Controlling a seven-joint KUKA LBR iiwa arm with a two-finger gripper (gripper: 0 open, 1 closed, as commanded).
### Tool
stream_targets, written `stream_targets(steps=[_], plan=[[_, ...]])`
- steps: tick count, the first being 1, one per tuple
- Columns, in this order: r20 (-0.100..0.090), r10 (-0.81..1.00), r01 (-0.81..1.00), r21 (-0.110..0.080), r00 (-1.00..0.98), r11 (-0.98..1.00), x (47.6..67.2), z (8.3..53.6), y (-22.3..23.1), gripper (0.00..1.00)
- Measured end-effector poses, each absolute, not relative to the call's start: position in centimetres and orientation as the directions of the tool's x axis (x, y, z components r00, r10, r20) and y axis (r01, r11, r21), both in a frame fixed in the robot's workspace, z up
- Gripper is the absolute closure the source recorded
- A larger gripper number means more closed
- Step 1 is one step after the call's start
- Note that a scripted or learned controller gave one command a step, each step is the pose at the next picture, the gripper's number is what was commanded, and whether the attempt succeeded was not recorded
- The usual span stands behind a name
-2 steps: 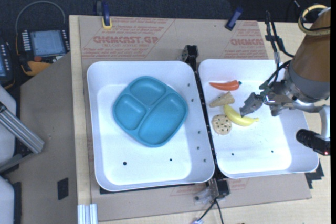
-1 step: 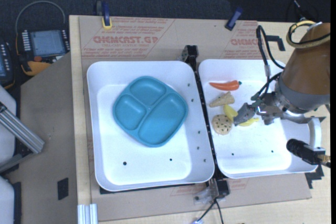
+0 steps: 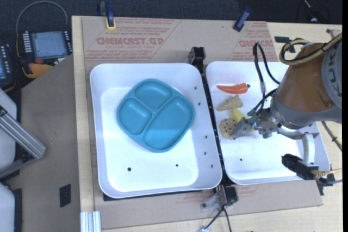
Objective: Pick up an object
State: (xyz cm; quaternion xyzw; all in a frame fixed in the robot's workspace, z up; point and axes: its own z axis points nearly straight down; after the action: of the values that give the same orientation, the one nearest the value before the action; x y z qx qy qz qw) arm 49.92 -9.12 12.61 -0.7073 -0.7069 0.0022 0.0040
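Gripper (image 3: 237, 129) position: low in the right bin (image 3: 255, 171), at that bin's left side, reached in from the right. Its dark fingers point left, tips at the cracker (image 3: 227, 127). Whether the fingers are spread or closed cannot be told; nothing is seen clamped between them.

Objects in the right bin, all grouped in its left half:
- Cracker: round, tan, dotted; lies flat near the bin's left wall, touching or just beside the fingertips.
- Yellow piece (image 3: 237, 114): small, just above the gripper and close beside the cracker.
- Tan wedge (image 3: 229, 103): lies above the yellow piece, near it.
- Red pepper (image 3: 232, 87): long, with a green stem at its right end; lies farthest up, apart from the wedge.

Obstructions: the yellow piece and the bin's left wall both crowd the cracker. The arm's orange band (image 3: 304, 84) and grey wrist cover the middle and right of the bin.

Left bin (image 3: 103, 133): holds a blue divided plate (image 3: 156, 114) with three compartments, lying flat near the centre, well apart from the gripper.

Both bins rest on a brown board (image 3: 163, 35).
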Motion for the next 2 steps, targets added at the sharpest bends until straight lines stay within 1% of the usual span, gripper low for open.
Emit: stream_targets(steps=[1,2], plan=[[0.002,1.0,1.0,-0.004,0.001,-0.001,49.9,8.2,-9.1,0.0],[0.001,1.0,1.0,0.002,0.001,-0.001,50.0,9.5,-9.0,1.0]])
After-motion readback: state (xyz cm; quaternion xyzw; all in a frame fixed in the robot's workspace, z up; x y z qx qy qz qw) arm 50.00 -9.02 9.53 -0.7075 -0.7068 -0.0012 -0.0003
